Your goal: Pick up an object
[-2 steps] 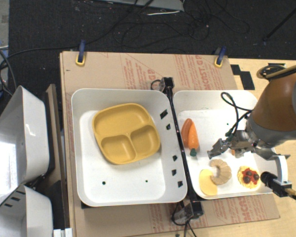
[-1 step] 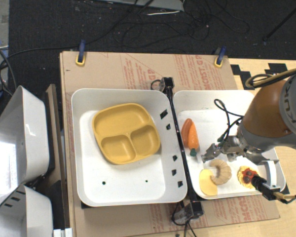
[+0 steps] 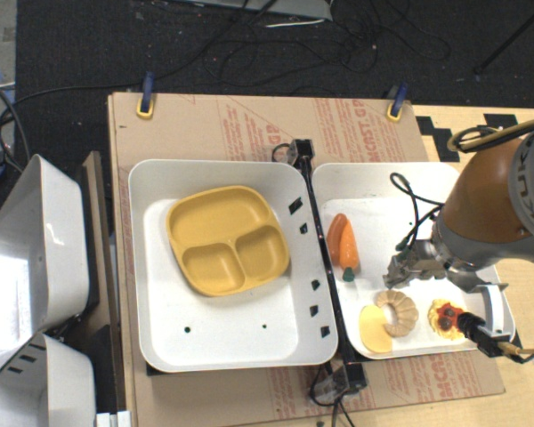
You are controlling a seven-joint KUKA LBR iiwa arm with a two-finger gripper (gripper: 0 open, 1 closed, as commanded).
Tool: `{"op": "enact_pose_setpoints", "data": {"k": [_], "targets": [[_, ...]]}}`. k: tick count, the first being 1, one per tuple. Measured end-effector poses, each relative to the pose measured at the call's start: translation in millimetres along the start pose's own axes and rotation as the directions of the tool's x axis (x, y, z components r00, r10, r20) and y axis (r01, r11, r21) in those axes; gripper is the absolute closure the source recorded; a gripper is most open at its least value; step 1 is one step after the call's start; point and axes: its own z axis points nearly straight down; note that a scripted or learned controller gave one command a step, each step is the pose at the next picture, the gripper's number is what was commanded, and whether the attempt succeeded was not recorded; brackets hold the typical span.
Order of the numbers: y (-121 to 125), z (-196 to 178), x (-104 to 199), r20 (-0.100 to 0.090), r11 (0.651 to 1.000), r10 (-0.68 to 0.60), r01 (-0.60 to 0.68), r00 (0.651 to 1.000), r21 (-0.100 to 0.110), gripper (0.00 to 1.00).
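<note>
Two shallow white bins sit side by side on a cardboard-covered surface [image 3: 356,127] in the middle of the frame. The left bin [image 3: 151,238] holds a yellow divided plate [image 3: 227,238], lying flat and turned at an angle in the bin's upper half. The right bin [image 3: 365,181] holds the smaller things: an orange carrot [image 3: 343,240] with a small green tip lies close to the divider between the bins, pointing up and down the frame; below it, at the lower edge of the bin, a pale yellow disc [image 3: 373,329] rests with a tan ridged piece [image 3: 398,312] touching its upper right side; further right lies a small red-and-yellow item [image 3: 445,317], too small to name. The grey arm with its orange band [image 3: 485,198] comes in from the right of the frame and bends down over the right bin. Its tool [image 3: 405,269] hangs just above the tan ridged piece and to the right of the carrot; I cannot tell how its jaws stand, and nothing shows gripped in it. Two yellow clamps [image 3: 145,107] pin the cardboard at its upper edge.
</note>
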Motion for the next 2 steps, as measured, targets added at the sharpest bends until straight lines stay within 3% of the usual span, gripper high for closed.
{"op": "enact_pose_setpoints", "data": {"k": [2], "targets": [[19,-97,-6,0.002,1.0,-0.006,0.006,1.0,-0.006,1.0]]}}
